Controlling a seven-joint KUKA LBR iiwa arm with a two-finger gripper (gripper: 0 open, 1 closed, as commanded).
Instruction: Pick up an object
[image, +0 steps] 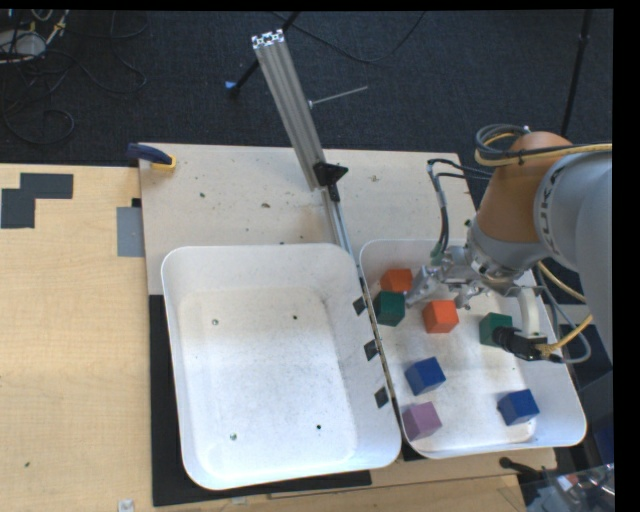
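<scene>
Left bin (200, 300): white, shallow, speckled with dark marks, occupying the centre-left of the bench (70, 330). A slanted aluminium rail (295, 110) runs down to the seam between the two bins.

Right bin (560, 425): holds seven blocks. At its left wall an orange block (396, 280) sits touching a dark green block (389, 308) just below it. Lower down, a blue block (425, 375), with a purple block (421, 419) near the front edge. A second orange block (440, 316) lies mid-bin, directly beneath the gripper (447, 285). Another green block (494, 329) lies to its right, and a second blue block (518, 406) near the front right corner.

Whether the jaws are spread or closed cannot be determined; no block is seen between them.
</scene>
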